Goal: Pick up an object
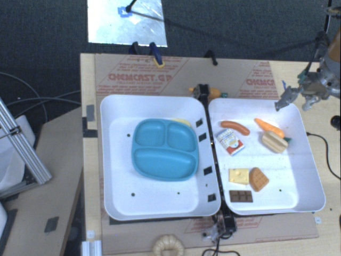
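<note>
My gripper point(293, 102) hangs at the far right, above the back right corner of the right bin point(303, 196), fingers spread and empty. In that bin lie a red sausage point(235, 127), an orange carrot point(269, 127), a tan bread roll point(273, 142), a small white and red packet point(230, 141), a yellow cheese slice point(239, 176), a brown cookie point(258, 178) and a dark chocolate bar point(240, 197). The carrot and the roll lie nearest the gripper, below and to its left.
The left bin point(114, 143) holds a blue divided plate point(164, 149) with a pale yellow thing point(182, 122) behind it. A black clamp and an orange object point(213, 93) sit behind the bins' junction. Cardboard lines the bench under both bins.
</note>
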`<state>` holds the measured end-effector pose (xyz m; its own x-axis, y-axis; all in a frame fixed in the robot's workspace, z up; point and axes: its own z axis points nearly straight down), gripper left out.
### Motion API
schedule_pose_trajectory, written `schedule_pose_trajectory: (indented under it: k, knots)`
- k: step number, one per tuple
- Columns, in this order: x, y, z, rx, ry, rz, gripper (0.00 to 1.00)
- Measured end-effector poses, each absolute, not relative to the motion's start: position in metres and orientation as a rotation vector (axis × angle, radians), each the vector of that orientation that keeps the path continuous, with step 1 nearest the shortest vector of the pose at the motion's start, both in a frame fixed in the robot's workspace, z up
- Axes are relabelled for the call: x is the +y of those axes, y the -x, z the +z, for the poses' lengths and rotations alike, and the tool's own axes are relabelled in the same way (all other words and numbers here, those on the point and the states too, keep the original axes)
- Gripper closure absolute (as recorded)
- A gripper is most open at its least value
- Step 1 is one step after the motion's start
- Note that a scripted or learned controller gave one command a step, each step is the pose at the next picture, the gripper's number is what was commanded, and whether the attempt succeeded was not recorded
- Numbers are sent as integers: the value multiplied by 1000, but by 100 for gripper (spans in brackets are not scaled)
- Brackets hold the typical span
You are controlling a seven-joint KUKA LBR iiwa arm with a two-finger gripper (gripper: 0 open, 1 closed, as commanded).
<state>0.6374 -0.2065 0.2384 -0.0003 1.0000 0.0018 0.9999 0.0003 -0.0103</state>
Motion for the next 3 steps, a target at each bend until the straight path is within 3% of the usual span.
schedule_pose_trajectory:
  k: [1, 3]
  knots:
    - [-205, -640, 247, -2227, 2219, -2, 0]
    - [-197, -648, 160, -2228, 2214, 1, 0]
